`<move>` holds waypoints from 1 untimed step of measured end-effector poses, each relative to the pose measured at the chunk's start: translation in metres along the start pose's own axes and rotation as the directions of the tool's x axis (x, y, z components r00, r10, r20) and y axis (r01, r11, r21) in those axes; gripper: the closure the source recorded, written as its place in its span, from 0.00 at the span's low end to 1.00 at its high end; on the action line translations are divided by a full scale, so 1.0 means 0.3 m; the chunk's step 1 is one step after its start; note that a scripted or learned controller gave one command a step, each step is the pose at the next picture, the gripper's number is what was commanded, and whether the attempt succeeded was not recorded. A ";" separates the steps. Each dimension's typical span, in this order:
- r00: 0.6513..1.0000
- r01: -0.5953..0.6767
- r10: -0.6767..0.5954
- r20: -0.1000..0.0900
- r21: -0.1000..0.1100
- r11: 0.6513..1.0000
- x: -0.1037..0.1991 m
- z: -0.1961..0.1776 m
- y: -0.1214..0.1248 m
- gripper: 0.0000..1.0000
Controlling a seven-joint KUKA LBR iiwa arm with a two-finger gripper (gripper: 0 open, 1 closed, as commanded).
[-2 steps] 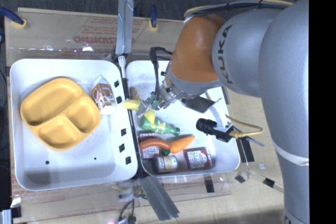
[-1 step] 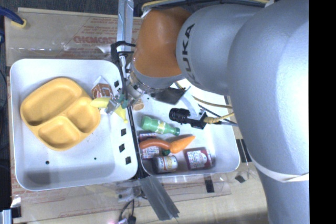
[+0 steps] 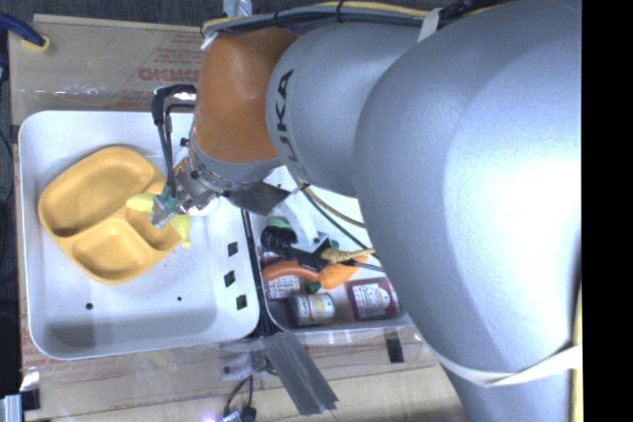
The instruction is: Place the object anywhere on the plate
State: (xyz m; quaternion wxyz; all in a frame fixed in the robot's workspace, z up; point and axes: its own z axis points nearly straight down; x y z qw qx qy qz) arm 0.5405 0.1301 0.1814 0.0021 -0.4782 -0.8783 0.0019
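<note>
Over the left bin (image 3: pixel 59 331), the big grey arm bends down — its gripper (image 3: pixel 168 206) sits at the right edge of the yellow plate (image 3: pixel 99 212). The smooth plate has two dips. A small yellow object (image 3: pixel 144 205) sits pinched between the fingers, touching the plate.

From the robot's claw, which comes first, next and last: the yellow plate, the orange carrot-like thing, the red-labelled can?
Measured from the gripper, in the camera view:
1. Yellow plate: in the left bin, its right edge right at the gripper.
2. Orange carrot-like thing: in the right bin, across the divider.
3. Red-labelled can: further right, beside the arm.
</note>
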 end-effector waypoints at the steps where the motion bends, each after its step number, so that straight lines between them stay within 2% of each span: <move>1: 1.000 0.000 0.000 0.000 0.000 1.000 -0.001 0.000 0.000 0.00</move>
